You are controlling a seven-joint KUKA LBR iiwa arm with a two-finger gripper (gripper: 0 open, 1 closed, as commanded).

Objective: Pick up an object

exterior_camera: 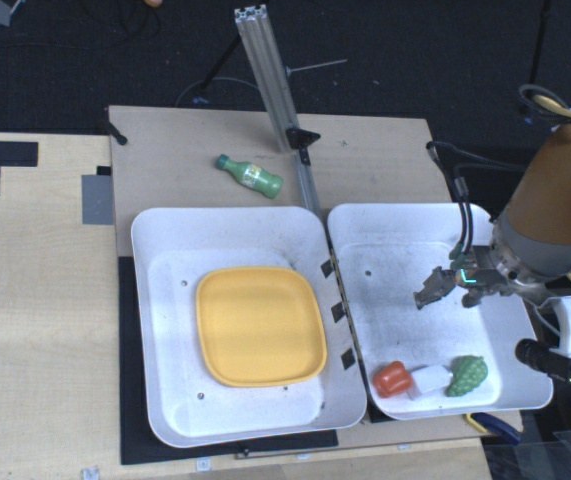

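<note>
The right white bin (405, 238) holds three objects near its front edge: one red pepper (393, 378), one white block (429, 380), one green bumpy cluster (467, 375). The gripper (433, 293) hovers above them; whether it is open or closed, I cannot tell.

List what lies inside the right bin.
The right bin holds a red pepper, a white block and green grapes. The gripper hovers above, covering some floor.

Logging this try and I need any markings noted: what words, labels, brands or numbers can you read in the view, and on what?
None can be read.
green bottle, on the bench behind the bins: it has a pale label band, too small and blurred to read.
yellow plate, red object, white object, green object: no text shows.
hand: no marking legible.
</note>
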